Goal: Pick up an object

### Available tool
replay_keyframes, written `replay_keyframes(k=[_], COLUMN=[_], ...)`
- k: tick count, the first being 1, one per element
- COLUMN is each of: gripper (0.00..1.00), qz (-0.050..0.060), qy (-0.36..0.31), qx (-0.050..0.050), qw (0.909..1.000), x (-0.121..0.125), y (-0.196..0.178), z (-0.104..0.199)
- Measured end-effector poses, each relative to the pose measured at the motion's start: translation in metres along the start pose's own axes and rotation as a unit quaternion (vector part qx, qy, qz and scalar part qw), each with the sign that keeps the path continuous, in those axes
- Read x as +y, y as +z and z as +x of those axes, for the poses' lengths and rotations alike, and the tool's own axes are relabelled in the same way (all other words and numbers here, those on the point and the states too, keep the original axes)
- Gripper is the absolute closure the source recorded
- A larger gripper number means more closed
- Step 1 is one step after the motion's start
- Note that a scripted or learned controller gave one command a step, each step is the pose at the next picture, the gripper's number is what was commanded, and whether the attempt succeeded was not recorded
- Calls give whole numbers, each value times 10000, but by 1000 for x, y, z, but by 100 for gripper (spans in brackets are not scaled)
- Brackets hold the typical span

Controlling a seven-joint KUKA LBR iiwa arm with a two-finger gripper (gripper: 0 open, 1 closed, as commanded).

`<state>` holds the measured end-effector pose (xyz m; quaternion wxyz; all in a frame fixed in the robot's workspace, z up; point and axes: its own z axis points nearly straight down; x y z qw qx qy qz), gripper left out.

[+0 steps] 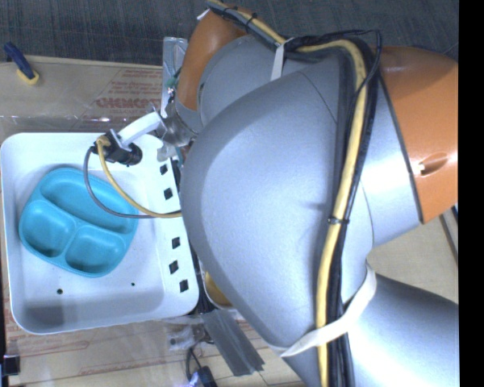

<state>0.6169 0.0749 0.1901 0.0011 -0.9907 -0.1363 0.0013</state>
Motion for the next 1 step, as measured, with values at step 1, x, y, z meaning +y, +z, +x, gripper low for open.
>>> replay_keyframes(k=[1], gripper=[0], qz=[-8], qy=[12], qx=[-22], qw=[10000], x=[-47], y=[68], z=[41])
